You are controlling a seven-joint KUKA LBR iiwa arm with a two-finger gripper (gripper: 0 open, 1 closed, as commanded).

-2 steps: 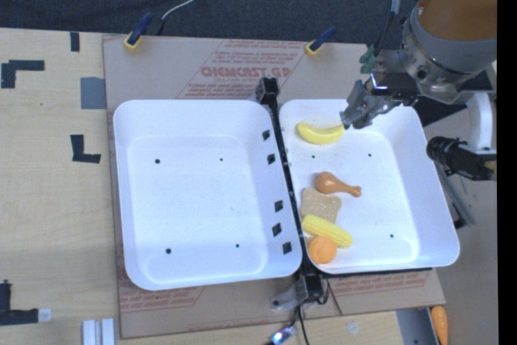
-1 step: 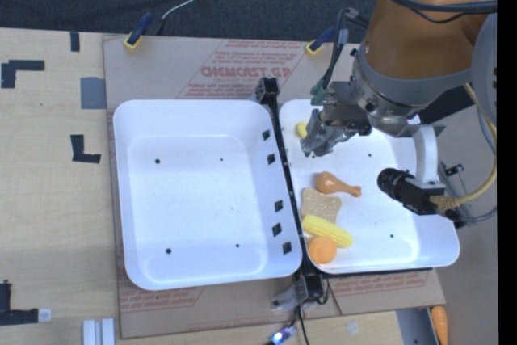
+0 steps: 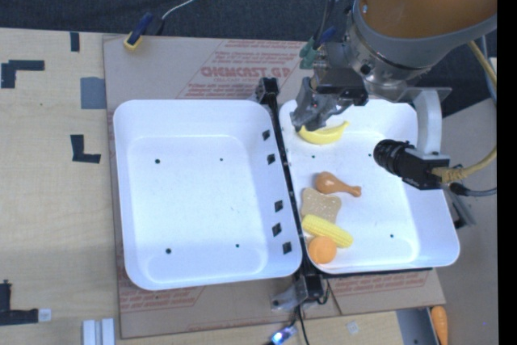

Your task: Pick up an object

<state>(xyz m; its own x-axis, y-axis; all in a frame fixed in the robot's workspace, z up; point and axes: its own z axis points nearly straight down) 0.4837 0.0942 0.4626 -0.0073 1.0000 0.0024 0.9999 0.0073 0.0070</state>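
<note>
Two white bins sit side by side on the desk, and my jaws [image 3: 311,119] are down at the far end of the right bin [image 3: 404,246], right over a yellow banana [image 3: 325,133]. Whether they are open or closed on it I cannot tell. Nearer the camera in the same bin lie a drumstick [image 3: 336,185], a slice of bread [image 3: 321,206], a corn cob [image 3: 327,230] and an orange [image 3: 322,251], clustered close together. The left bin [image 3: 129,174] lies beside it.
</note>
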